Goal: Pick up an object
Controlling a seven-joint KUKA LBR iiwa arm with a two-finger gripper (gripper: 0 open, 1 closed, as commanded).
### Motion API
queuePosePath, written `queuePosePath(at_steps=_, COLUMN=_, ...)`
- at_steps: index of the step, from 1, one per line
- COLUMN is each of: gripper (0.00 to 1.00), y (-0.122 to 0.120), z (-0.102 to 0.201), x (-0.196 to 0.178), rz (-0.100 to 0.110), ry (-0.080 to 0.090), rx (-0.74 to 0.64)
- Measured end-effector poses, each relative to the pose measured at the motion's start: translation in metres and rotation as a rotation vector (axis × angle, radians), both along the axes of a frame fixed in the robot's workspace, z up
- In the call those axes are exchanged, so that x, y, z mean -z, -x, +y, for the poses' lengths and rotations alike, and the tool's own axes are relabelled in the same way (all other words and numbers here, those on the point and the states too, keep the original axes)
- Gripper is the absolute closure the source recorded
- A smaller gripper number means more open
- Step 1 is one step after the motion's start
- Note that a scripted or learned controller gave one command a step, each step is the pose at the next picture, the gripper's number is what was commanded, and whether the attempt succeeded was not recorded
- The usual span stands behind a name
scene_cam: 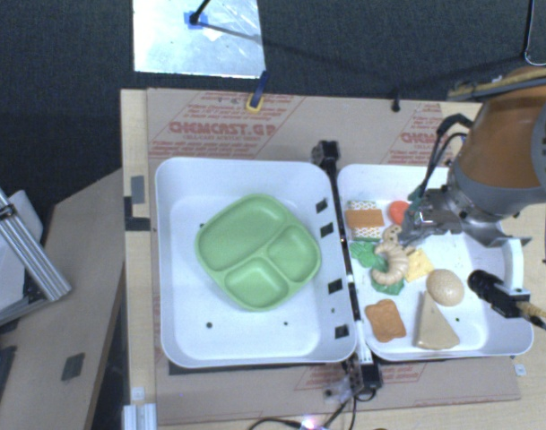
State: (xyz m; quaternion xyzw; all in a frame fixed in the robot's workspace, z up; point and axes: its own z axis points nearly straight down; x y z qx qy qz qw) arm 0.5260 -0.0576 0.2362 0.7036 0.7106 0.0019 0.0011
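Hand (405,233), grip state unclear, hangs over a pale, curled toy shrimp (391,264).

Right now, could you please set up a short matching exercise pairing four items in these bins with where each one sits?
Items:
1. green divided plate
2. egg
3. toast slice
4. sandwich piece

Places:
A. right bin, far left corner
B. left bin, middle
C. right bin, near left corner
D. right bin, centre, just above the pale cheese wedge

Pairs: 1-B, 2-D, 3-C, 4-A
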Motion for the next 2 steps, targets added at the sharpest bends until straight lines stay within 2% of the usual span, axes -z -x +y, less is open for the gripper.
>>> queuePosePath(at_steps=1, gripper=1.0, y=-0.028, z=0.056, x=0.0, rz=0.001, ry=-0.001, rx=-0.001)
queuePosePath(at_steps=2, gripper=1.0, y=-0.047, z=0.073, x=0.011, rz=0.001, ry=0.001, rx=0.003)
